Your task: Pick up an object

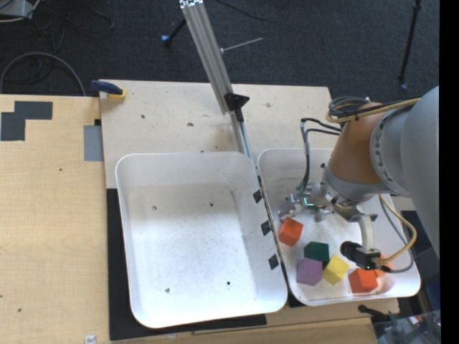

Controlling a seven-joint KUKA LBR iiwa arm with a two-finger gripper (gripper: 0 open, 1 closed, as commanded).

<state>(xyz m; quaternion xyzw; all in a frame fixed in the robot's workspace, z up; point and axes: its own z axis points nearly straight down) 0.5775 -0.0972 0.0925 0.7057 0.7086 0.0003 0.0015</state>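
Camera view looks down on two white bins, a left bin (190,242) and a right bin (283,165), side by side on a bench. The big grey and orange arm (373,156) comes in from the right and hides much of the right bin's far half. Its gripper (310,205) is low in the right bin, but its tip is small and blurry, so I cannot tell how far it is open or if it holds anything. I count five blocks, all in the right bin's near part: one orange block (290,231) just left and near of the gripper, one dark green block (316,251), one purple block (309,271), one yellow block (335,269) and one more orange block (363,279) at the right, partly hidden by a black cable end. The blocks are cubes with no long side; they sit turned at different angles.
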